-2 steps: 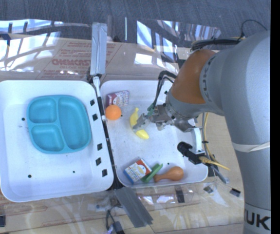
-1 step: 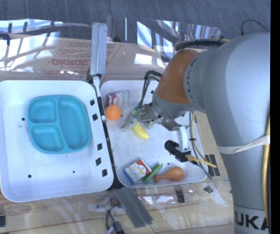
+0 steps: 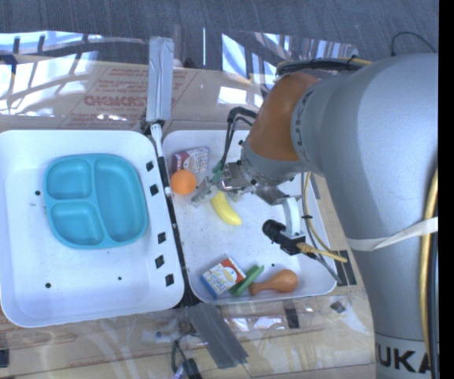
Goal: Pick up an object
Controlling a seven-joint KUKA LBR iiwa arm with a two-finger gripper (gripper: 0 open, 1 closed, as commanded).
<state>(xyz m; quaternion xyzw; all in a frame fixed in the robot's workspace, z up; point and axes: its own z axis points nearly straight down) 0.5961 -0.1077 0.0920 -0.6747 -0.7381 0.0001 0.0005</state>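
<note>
My gripper (image 3: pixel 208 189) is low in the right bin (image 3: pixel 321 287), near its upper left part. It sits between an orange ball (image 3: pixel 183 181) on its left and a yellow banana (image 3: pixel 227 209) just below and to its right. A small red and white box (image 3: pixel 192 160) lies just above the ball. At the bin's front edge lie a colourful carton (image 3: pixel 222 275), a green stick-like piece (image 3: pixel 248 279) and a brown gourd-shaped toy (image 3: pixel 278 282). The arm's orange band (image 3: pixel 278 125) and grey body cover the bin's right side.
The left bin (image 3: pixel 13 290) holds a blue divided plate (image 3: pixel 96 200). A raised divider with black clips (image 3: pixel 163 235) separates the two bins. Cables and a black fitting (image 3: pixel 282 235) hang off the wrist over the right bin's middle. Cardboard (image 3: pixel 108 93) lies behind the bins.
</note>
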